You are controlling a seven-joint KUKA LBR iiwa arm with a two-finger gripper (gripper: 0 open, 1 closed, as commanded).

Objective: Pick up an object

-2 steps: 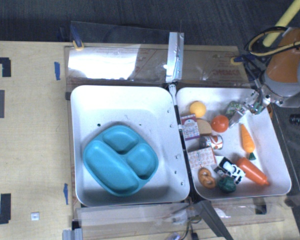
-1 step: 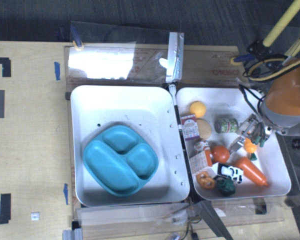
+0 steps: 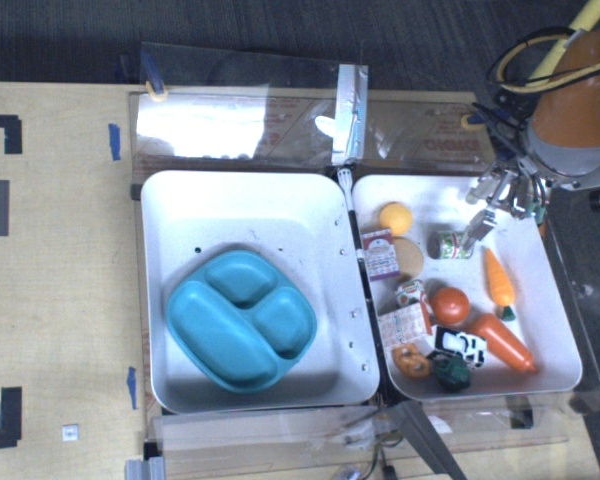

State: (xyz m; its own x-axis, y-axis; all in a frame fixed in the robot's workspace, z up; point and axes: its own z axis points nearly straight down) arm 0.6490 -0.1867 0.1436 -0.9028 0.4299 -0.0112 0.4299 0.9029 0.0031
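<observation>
**Gripper low over the right bin's far corner**

Nearest, a dark green lump [image 3: 450, 371], hard to identify, sits beside a big carrot [image 3: 502, 342]. Farther back, the gripper [image 3: 483, 220] hangs over a small greenish can [image 3: 454, 245]; how its tips stand, I cannot tell.

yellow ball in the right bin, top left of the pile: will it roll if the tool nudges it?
Probably yes. The yellow ball looks round and smooth, so a side nudge would likely send it rolling. The boxed item right beside it may stop it that way; toward the right bin back wall it looks freer. It may slip from a pinch.
</observation>
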